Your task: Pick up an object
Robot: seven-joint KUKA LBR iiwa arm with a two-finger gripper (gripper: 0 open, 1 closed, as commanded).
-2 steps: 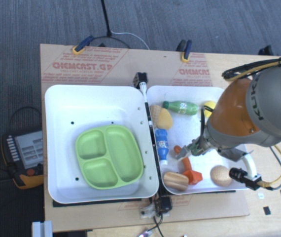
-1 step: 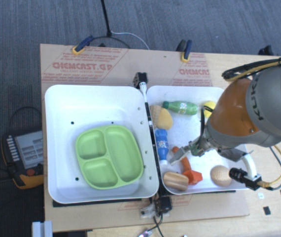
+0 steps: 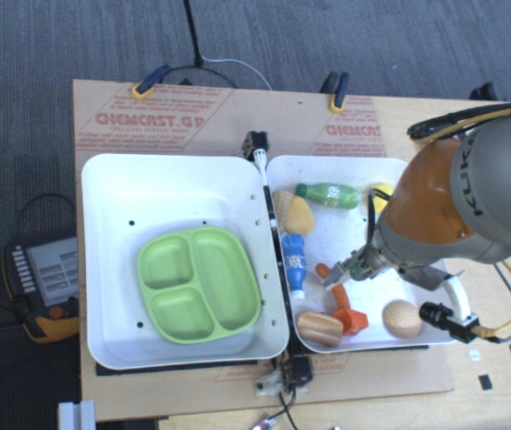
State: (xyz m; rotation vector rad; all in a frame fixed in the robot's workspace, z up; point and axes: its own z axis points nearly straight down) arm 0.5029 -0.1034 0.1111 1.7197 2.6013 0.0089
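Green tray (image 3: 200,285) — white bins (image 3: 112,186)

Matt green plastic tray (image 3: 200,285)

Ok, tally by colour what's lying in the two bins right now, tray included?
Green: 2, the three-compartment plastic tray and the plastic bottle
Blue: 1, the blue-and-white bottle
Yellow: 2, the rounded lemon-like piece and the piece beside the arm
Tan: 2, the bread-like roll and the egg-shaped ball
Orange-red: 1, the angular plastic piece
Total: 8
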